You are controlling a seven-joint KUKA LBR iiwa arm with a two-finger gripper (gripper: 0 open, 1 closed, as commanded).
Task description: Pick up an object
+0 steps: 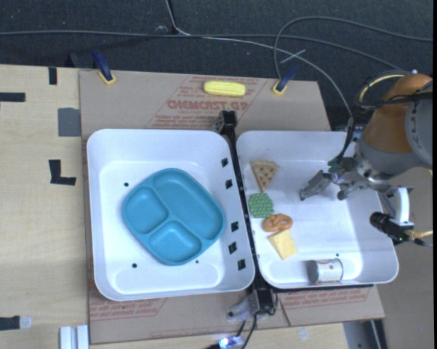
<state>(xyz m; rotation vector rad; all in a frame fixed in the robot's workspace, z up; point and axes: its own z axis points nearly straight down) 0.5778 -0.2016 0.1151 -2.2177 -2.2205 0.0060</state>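
Observation:
The right bin holds a tan triangular waffle piece, a green round piece, a brown pretzel, a yellow cheese block and a small grey can lying on its side near the front wall. My gripper hangs low over the middle of the right bin, pointing left. It is to the right of the food pieces and apart from them. Nothing shows in its grasp.
The left bin contains a blue divided plate. A yellow corn-like toy lies on the cardboard behind the bins. Black cables loop over the back of the bench and down to the arm at the right.

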